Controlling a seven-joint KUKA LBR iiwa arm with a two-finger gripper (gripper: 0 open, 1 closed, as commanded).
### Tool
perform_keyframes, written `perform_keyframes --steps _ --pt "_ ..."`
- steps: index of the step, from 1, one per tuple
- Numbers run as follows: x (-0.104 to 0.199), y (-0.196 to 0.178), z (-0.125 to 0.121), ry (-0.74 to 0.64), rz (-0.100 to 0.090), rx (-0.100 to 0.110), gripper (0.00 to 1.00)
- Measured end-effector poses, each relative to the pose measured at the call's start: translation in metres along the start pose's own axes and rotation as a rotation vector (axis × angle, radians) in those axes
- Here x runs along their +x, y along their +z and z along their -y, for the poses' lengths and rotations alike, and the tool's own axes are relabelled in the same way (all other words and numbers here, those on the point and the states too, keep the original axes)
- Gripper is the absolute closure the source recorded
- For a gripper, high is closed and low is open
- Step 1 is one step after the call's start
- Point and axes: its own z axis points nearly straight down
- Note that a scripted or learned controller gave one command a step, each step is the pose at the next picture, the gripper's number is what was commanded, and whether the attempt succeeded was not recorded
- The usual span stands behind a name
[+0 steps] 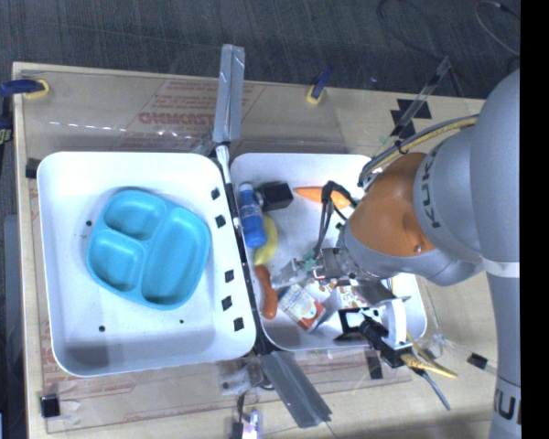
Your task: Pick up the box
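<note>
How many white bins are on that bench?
2. The left bin holds a blue divided tray; the right bin beside it holds the jumbled small items, with the robot arm over it.

1. The left bin (59,273) has open white floor all around the blue divided tray (149,245), widest toward the near edge.
2. The right bin (297,169) is crowded: blue bottle (250,215), black block (276,194), orange carrot-shaped item (313,192), red sausage-shaped item (267,294) and a small box (304,306) (close together).
3. The arm (421,218) covers that bin's right half.
</note>
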Motion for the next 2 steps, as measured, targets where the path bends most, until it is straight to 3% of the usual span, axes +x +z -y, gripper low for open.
perform_keyframes --steps 1,2 --pt "-0.0154 0.0004 0.0007 -0.132 -0.009 0.005 0.0" --pt "-0.0106 0.0003 0.001 -0.135 -0.001 0.003 0.0"
